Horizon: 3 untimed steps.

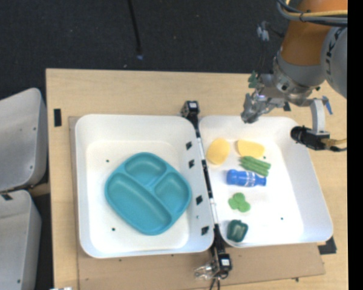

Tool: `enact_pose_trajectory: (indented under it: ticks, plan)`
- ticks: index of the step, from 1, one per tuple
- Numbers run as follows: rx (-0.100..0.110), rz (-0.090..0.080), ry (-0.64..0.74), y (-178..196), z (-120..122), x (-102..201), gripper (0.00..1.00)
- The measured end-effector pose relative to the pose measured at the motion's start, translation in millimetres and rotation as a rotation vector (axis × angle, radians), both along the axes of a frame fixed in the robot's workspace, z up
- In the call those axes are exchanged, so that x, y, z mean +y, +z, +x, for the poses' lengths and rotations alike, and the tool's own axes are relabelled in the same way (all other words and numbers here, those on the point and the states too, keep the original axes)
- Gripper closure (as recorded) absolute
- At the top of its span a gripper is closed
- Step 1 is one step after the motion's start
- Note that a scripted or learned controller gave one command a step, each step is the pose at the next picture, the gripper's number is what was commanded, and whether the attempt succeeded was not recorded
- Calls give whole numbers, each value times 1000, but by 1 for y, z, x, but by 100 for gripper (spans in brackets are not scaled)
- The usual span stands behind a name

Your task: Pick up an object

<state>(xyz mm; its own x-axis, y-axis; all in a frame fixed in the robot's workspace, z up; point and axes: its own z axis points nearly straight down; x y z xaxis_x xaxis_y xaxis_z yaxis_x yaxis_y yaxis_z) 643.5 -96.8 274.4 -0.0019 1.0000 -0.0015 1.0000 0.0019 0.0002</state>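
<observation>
Grey end effector point(252, 115) blurs above the right bin's point(302, 222) far rim.

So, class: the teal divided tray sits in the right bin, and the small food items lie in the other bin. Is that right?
Not quite. The camera view shows the teal divided tray in the left bin; the small food items, such as the blue bottle, lie in the other bin.

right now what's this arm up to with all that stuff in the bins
The arm's gripper hangs over the far edge of the right bin, with nothing visibly held. Below it lie small toy foods, among them a blue bottle and a yellow piece. The left bin holds a teal divided tray.
</observation>
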Motion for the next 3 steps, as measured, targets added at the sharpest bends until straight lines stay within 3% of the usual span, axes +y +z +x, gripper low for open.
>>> enact_pose_trajectory:
  ticks: [1, 3]
  plan:
    - [-2, 0, -1, 4, 10, 47, 100]
    - [0, 0, 0, -30, 25, 144, 100]
